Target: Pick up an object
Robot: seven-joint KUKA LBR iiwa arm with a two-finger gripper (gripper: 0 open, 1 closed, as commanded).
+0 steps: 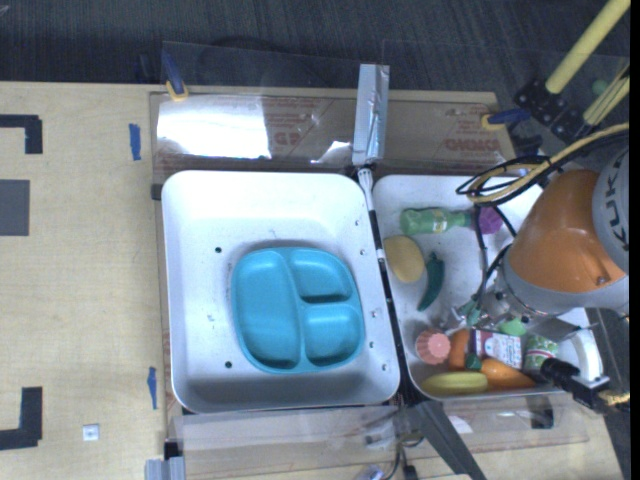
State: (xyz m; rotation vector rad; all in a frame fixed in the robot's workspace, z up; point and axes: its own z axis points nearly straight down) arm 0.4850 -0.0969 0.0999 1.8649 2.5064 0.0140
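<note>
The right bin (455, 190) holds several toy foods. A green bottle (437, 220) lies at the back, with a small purple piece (489, 220) beside it. A pale yellow round piece (405, 259) and a dark green pepper (432, 281) lie near the left wall. At the front sit a pink round piece (433, 345), an orange carrot (505, 373), a yellow banana (454, 382) and a red-labelled bottle (503, 349). My gripper (492, 318) reaches down into the front cluster, under the orange wrist band (565, 238), right above the red-labelled bottle.
The left bin (200, 208) holds a blue divided plate (297, 306). A metal divider (370, 113) stands behind the gap between the bins. Black and yellow cables (520, 173) hang over the right bin's back corner. The wooden bench (70, 268) stretches to the left.
</note>
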